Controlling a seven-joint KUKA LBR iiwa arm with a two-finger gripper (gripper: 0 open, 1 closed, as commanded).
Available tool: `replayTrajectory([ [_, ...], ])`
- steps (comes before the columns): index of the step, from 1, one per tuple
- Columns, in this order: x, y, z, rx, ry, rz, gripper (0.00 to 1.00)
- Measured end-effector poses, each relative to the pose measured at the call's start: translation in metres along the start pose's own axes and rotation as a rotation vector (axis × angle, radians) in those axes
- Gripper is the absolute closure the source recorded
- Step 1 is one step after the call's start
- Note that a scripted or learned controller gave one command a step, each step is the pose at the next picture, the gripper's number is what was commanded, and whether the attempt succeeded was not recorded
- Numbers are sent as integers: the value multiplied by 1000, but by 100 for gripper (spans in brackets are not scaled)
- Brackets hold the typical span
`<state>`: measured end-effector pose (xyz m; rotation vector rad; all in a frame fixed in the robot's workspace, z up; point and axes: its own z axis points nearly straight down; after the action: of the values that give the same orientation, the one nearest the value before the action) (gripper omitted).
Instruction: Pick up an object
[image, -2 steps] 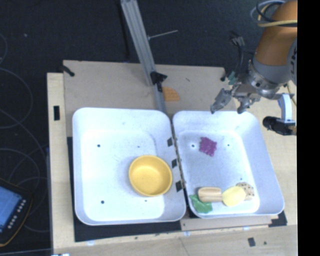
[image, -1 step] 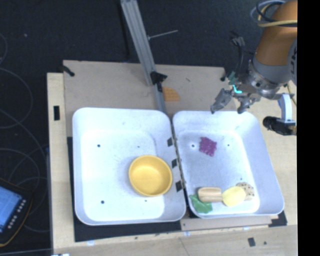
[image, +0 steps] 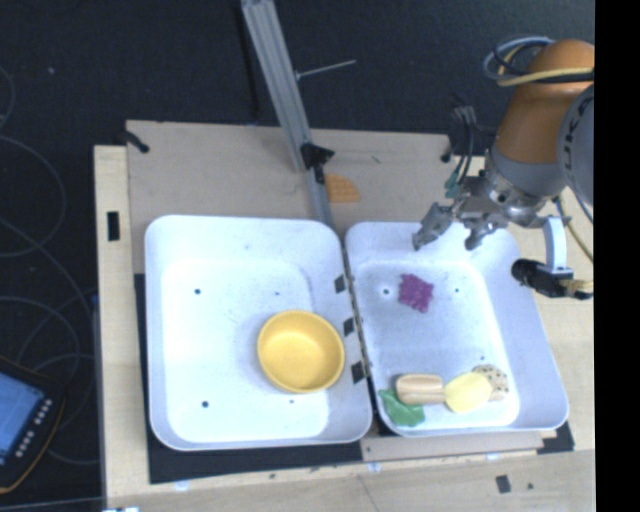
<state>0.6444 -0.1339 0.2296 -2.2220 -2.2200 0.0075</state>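
Observation:
My gripper (image: 452, 234) hangs open over the far edge of the right bin (image: 520, 330), with nothing between its fingers. A purple block (image: 416, 292) lies in the right bin, a little in front of and to the left of the gripper. Along the near wall of that bin sit a tan cylinder (image: 419, 388), a yellow lemon-like object (image: 466, 393), a speckled beige piece (image: 492, 379) and a green scrap (image: 400, 408). A yellow bowl (image: 299, 351) rests in the left bin (image: 190, 270).
A grey metal rail (image: 285, 100) slants down from the top to the seam between the bins. An orange patch (image: 342, 189) marks the bench behind the bins. A tablet (image: 20, 415) lies off the bench at the lower left.

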Motion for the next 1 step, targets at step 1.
replayTrajectory([
  [1,6,-3,60,1,1,1,0],
])
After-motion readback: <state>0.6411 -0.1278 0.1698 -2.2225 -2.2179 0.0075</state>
